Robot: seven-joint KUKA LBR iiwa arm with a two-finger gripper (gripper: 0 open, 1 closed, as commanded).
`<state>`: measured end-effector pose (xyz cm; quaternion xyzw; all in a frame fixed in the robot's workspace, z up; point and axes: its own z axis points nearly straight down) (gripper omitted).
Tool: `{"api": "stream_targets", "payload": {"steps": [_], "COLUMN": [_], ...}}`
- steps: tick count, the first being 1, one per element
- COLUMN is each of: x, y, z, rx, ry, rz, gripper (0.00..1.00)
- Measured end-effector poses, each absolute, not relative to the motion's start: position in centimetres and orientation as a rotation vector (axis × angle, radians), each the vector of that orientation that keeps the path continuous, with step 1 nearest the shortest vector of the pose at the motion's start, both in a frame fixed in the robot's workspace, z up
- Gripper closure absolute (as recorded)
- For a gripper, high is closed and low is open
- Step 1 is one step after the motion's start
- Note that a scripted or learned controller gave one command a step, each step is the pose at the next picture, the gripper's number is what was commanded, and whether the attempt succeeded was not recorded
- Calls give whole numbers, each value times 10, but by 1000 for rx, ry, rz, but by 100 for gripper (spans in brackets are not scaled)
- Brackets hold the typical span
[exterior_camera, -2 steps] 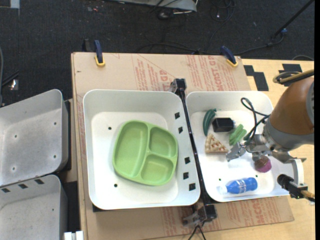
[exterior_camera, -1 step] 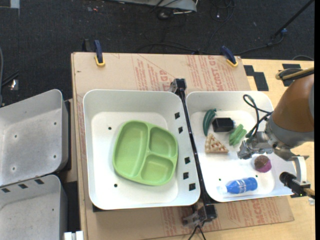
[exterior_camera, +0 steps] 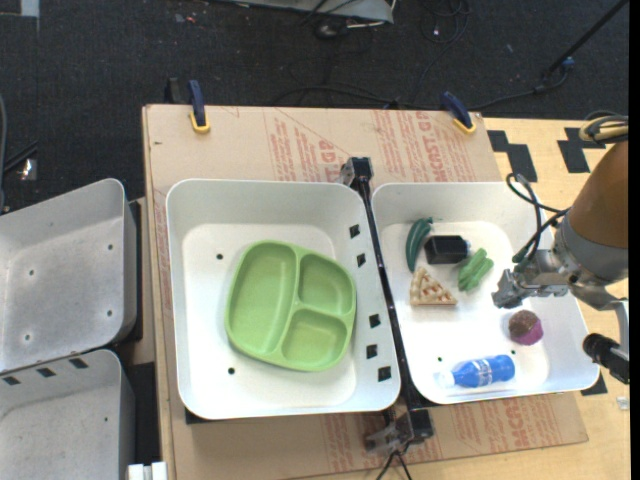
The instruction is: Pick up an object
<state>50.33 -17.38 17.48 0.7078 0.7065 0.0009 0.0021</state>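
Note:
The right bin (exterior_camera: 500,213) holds several small objects. A dark green curved piece (exterior_camera: 417,241) lies near its back, next to a black block (exterior_camera: 446,249) and a light green piece (exterior_camera: 475,267). A pizza-slice toy (exterior_camera: 432,289) lies in the middle. A purple round object (exterior_camera: 525,326) sits at the right, and a blue bottle (exterior_camera: 484,371) lies on its side near the front wall. My gripper (exterior_camera: 512,290) hangs over the bin's right part, just behind the purple object and right of the light green piece. Nothing shows in its grasp.
The left bin (exterior_camera: 200,268) carries a green divided plate (exterior_camera: 291,305). A black divider (exterior_camera: 378,288) runs between the two bins. The arm's orange band (exterior_camera: 607,203) and a cable (exterior_camera: 530,208) rise at the right. Grey metal trays (exterior_camera: 60,258) stand off the bench at the left.

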Motion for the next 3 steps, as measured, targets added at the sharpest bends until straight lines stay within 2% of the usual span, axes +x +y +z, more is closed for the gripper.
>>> {"api": "stream_targets", "payload": {"steps": [1, 3], "x": [504, 527], "y": [-174, -61], "z": [207, 196], "rx": [2216, 2213], "ry": [2221, 2232], "rz": [3, 2], "gripper": [100, 100]}}
